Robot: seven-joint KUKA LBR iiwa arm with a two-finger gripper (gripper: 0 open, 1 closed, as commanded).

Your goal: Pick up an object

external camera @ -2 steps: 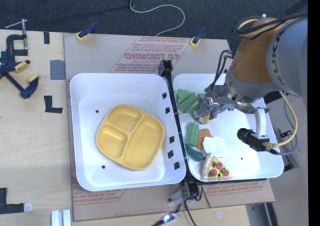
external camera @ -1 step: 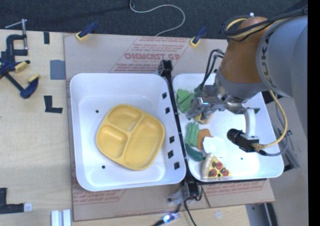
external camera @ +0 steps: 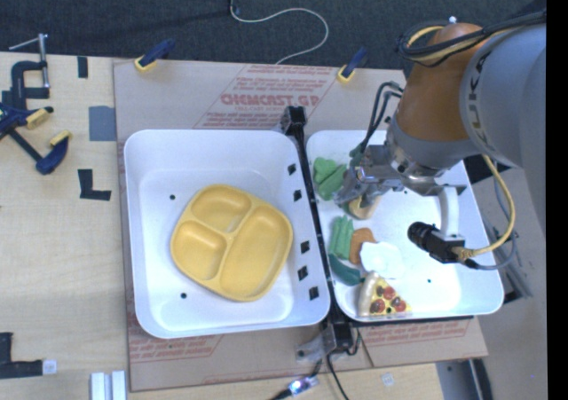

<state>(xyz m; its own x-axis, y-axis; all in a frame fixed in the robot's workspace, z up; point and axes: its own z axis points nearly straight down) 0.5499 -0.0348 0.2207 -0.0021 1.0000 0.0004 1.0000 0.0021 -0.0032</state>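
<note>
Right bin (external camera: 479, 301): arm (external camera: 444, 97) is covering its upper middle; toys are crowding the left strip, from green piece (external camera: 328, 176) down to pizza slice (external camera: 382, 296). Lower-right floor is lying open. Left bin (external camera: 142, 212): yellow tray (external camera: 232, 241) is occupying centre, margins staying passable.

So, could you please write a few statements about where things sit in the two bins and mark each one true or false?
1. The yellow divided plate lies in the left bin. True.
2. The pizza slice toy sits at the far end of the right bin. False: it lies near the bin's near edge.
3. The gripper is down over the right bin, among the small items. True.
4. The left bin holds several green items. False: the green toy and the other green piece lie in the right bin.
5. The yellow divided plate has three compartments. True.
</note>
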